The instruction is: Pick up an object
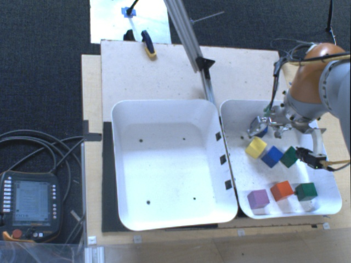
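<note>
The bench [164, 70] was seen from above, bearing two shallow white bins side by side. The left bin [126, 119], the larger of the two, showed only a few small dark marks on its floor. The right bin [233, 111] held six coloured blocks.

The arm [323, 84], grey with an orange band above the wrist, was positioned over the upper part of the right bin. The gripper [262, 126] was located near the upper middle of that bin, just above the yellow block. Whether it was spread or closed could not be told, and no block was seen in it.

A teach pendant [30, 204] with a coiled cable was located on the dark floor at the lower left. A slanted metal rail [184, 26] was seen running from the top edge down to the gap between the bins.

The blocks were laid out in two rows. The yellow block [255, 147], blue block [272, 156] and dark green block [289, 156] were set close together in the upper row. The purple block [258, 199], orange block [282, 190] and green block [306, 191] were placed along the lower row, near the front wall.
</note>
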{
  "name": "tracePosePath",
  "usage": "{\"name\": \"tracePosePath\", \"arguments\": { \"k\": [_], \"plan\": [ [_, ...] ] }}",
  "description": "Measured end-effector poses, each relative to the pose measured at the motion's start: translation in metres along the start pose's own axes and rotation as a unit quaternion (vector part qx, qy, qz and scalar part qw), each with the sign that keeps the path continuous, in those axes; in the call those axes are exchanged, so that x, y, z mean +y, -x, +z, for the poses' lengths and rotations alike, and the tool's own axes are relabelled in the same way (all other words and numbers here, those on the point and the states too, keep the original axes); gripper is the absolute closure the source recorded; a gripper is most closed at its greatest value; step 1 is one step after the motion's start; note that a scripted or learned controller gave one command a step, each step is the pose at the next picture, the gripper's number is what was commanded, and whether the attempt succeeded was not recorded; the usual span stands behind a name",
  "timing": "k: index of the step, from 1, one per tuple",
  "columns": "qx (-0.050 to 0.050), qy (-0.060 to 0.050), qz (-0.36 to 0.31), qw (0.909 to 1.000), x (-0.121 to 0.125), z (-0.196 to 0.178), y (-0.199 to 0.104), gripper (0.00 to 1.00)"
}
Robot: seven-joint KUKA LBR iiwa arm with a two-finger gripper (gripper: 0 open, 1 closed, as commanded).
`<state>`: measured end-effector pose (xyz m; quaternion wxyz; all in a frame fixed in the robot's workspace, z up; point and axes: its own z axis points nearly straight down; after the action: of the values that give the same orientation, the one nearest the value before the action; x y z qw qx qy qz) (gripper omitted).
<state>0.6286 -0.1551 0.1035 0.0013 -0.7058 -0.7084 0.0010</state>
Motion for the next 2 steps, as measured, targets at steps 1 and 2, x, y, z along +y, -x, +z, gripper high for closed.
{"name": "tracePosePath", "arguments": {
  "k": [1, 2],
  "plan": [
    [-0.001, 0.003, 0.0, 1.0, 0.001, -0.003, 0.0, 0.0],
    [-0.001, 0.004, 0.0, 1.0, 0.002, -0.015, 0.001, 1.0]
  ]
}}
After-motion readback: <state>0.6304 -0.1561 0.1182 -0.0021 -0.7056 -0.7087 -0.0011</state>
